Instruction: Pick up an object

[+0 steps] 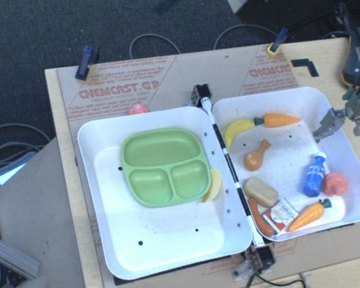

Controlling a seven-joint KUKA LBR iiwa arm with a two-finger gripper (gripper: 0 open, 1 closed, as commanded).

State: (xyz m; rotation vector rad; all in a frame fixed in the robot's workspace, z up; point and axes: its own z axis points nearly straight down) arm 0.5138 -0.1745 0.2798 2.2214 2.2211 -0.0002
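Note:
The right bin [280,100] holds several toy foods: a yellow banana [235,131], an orange carrot [280,119], a brown drumstick [257,156], a tan bread piece [261,192], a blue bottle [314,176], a pink-red fruit [336,183], a second carrot [306,216], a small printed packet [281,212] and a reddish sausage [258,219]. My gripper [346,123] hovers over that bin's right rim, level with the drumstick. It is open with nothing between its fingers.
The left bin [108,203] carries a green divided plate [166,166] with a yellow piece [213,185] against its right edge. A small pink object [138,109] lies on the cardboard behind the left bin. Clamps [85,61] grip the board's far edge.

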